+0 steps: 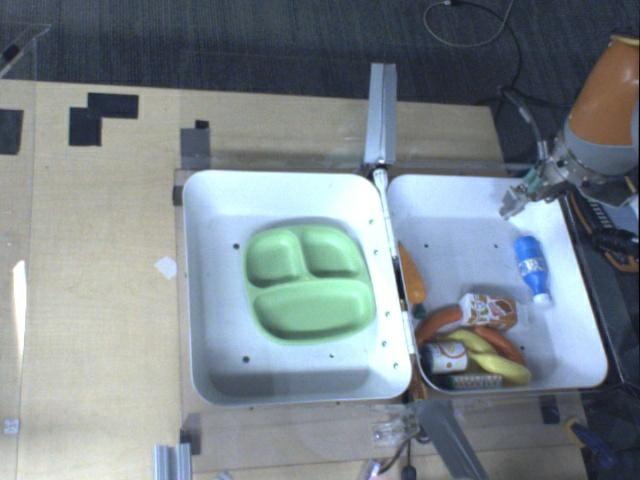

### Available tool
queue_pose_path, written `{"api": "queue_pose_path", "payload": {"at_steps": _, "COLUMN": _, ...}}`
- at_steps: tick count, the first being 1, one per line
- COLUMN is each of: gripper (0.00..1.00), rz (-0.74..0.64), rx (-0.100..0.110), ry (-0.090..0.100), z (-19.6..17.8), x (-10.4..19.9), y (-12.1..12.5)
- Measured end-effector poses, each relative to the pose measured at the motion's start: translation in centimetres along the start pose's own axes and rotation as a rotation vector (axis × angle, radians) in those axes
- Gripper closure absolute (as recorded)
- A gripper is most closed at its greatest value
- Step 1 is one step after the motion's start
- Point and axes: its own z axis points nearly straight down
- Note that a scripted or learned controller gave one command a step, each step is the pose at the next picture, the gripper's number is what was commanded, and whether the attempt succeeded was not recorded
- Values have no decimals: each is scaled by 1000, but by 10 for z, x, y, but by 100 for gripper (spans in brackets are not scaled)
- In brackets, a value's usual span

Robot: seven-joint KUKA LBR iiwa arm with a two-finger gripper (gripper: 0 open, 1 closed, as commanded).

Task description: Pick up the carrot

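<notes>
The carrot (411,281) is a short orange piece lying along the left wall of the right bin (590,353), close to the divider between the bins. My gripper (518,200) hangs over the far right part of that bin, beneath the grey wrist and its orange band. It is well away from the carrot, up and to the right of it, and nothing shows in its grip.
A blue bottle (532,266) lies just below the gripper. At the bin's near side are a red sausage (438,321), a small packet (489,311), a banana (492,360) and a can (446,359). The left bin (215,368) holds a green divided plate (308,281).
</notes>
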Motion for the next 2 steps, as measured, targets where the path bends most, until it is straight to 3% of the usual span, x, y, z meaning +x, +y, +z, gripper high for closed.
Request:
{"api": "queue_pose_path", "payload": {"at_steps": 1, "gripper": 100, "rz": -229, "rx": 2, "ry": 4, "z": -28, "x": 35, "y": 45}}
{"api": "queue_pose_path", "payload": {"at_steps": 2, "gripper": 100, "rz": 78, "rx": 3, "ry": 4, "z": -43, "x": 50, "y": 51}}
